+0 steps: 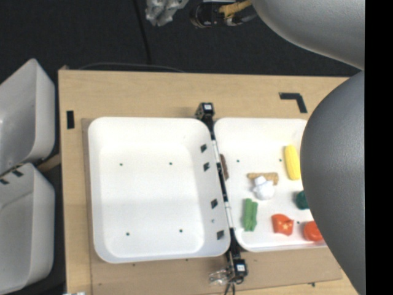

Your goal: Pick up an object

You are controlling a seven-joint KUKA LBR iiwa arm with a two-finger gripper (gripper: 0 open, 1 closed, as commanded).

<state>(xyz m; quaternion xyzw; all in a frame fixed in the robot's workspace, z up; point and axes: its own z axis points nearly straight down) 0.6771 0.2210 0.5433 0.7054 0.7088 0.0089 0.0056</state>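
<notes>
Six small objects lie in the right bin (258, 131); the end effector's state cannot be told.

— Where's open room?
— The left bin (147, 189): bare floor.
— And the right bin (258, 140)?
— Crowded: yellow piece (292, 162), green block (249, 214), red piece (282, 224); the arm (344, 183) covers its right side.

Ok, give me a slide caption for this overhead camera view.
Grey arm looms over the right bin of small objects, including a yellow piece and green block.

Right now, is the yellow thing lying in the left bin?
No, the yellow object lies in the right bin, near the arm.
</notes>
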